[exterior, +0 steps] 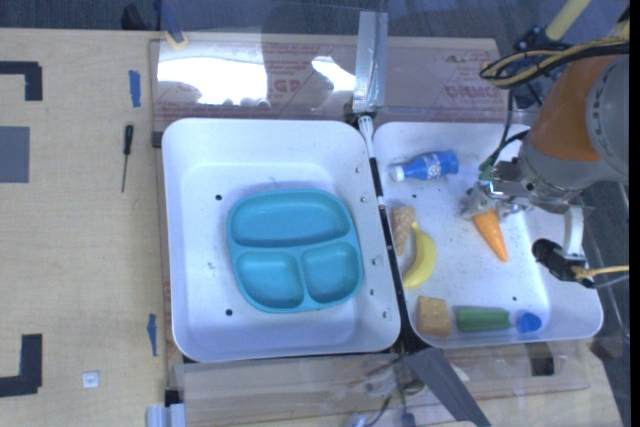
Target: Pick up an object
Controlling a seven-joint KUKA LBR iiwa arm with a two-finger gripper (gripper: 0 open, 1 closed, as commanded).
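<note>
From the overhead camera view, two white bins sit side by side on the bench. The left bin (190, 245) holds one thing: a teal divided plate (294, 250) with three compartments, lying flat near the bin's middle.

The right bin (575, 315) carries the loose items. At its 11 o'clock lies a blue bottle (427, 166) on its side, white cap toward the divider. At 9 o'clock, against the divider, a tan bread stick (402, 224) lies beside a banana (422, 258), the two touching or nearly so. At 7 o'clock sits a bread slice (433, 315), with a green cylinder (482, 319) just beside it and a small blue cap (528, 322) further toward 5 o'clock.

An orange carrot (491, 234) lies near the bin's centre, tip pointing to 5 o'clock. The gripper (489, 196) hangs right over the carrot's thick end, at the carrot's 12 o'clock; whether it touches or grasps the carrot cannot be told, nor how wide it stands.
</note>
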